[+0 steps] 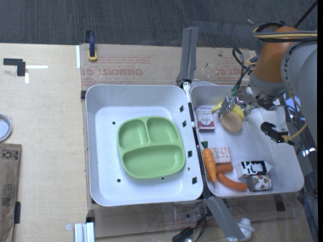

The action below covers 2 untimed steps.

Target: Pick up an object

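Note:
My gripper (229, 105) hangs low over the far part of the right bin (282, 150), right above a yellow piece (238, 113) and a tan rounded object (232, 122). Whether it touches either one I cannot make out. Left of it lies a small red-and-white box (205, 119). Nearer the front of that bin are a carrot (209, 164), a small patterned box (221, 154), a red-orange sausage (232, 182), a black-and-white carton (252, 168) and a little can (260, 183).
The left bin (101, 135) holds a green divided plate (151, 147). A raised divider (192, 130) separates the two bins. The arm with its orange band (275, 54) and cables crosses the right bin's far right corner. A blue-and-yellow clamp (91, 47) sits on the bench behind.

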Motion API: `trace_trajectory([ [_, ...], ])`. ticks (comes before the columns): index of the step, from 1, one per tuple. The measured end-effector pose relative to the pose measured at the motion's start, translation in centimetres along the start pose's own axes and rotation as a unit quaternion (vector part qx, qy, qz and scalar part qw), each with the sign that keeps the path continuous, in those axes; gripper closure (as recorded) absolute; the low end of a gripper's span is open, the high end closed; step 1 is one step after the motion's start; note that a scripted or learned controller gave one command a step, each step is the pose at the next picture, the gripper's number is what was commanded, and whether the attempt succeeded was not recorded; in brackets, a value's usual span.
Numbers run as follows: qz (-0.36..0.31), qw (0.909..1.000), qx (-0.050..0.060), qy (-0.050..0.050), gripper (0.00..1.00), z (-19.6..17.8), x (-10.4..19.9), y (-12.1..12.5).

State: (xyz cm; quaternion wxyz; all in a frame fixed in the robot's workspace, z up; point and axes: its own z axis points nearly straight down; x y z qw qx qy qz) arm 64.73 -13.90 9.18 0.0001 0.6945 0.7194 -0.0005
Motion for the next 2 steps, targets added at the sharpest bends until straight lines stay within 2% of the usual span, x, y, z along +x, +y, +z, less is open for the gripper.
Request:
trace_trajectory([
  [1, 0.000, 1.0000, 0.003, 0.000, 1.00, -0.8, -0.1, -0.1],
  [2, 0.061, 0.9981, 0.000, 0.000, 1.00, -10.0, 5.2, 1.3],
])
